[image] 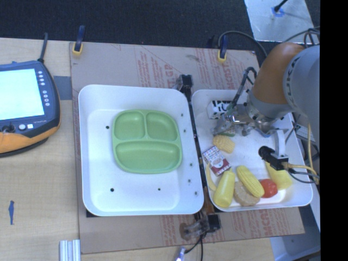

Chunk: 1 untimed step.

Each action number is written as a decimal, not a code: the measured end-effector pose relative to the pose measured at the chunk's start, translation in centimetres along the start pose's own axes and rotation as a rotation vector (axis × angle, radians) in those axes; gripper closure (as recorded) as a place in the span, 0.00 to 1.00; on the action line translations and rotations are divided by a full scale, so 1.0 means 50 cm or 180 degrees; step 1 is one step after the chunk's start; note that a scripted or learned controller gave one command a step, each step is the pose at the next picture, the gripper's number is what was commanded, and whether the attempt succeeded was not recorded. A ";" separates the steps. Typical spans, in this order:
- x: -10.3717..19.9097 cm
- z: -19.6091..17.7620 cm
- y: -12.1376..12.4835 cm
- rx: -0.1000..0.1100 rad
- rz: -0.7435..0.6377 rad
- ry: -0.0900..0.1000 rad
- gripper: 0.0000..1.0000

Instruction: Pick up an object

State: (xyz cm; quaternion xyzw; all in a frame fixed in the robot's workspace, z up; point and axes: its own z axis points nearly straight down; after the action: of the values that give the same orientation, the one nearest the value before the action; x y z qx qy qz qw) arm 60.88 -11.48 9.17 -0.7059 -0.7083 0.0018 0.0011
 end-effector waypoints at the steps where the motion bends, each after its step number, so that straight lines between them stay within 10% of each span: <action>1: -0.002 -0.021 0.000 0.0005 -0.0002 -0.0002 1.00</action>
State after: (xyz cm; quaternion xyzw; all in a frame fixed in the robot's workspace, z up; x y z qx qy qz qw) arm 60.87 -11.58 10.20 -0.7057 -0.7085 0.0025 0.0015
